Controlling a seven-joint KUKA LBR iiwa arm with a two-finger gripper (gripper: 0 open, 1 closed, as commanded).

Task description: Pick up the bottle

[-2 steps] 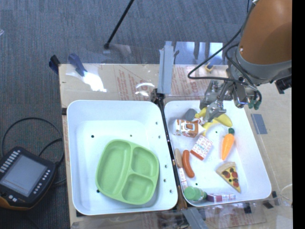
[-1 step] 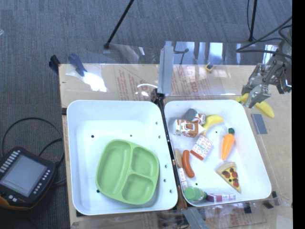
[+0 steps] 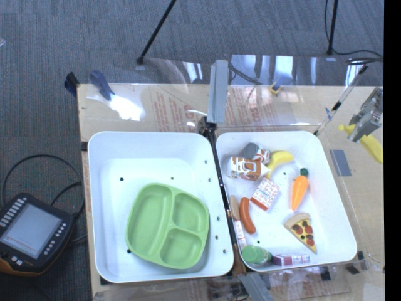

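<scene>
Bottle [image 3: 255, 254] at right bin's [image 3: 341, 196] near edge, beside sausage [image 3: 247, 216]

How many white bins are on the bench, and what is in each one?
2. The left bin holds a green tray. The right bin holds toy food, among it a carrot and a pizza slice.

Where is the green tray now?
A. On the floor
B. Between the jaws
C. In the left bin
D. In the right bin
C: the green tray lies flat in the left bin, while the toy foods lie in the right bin.
</scene>
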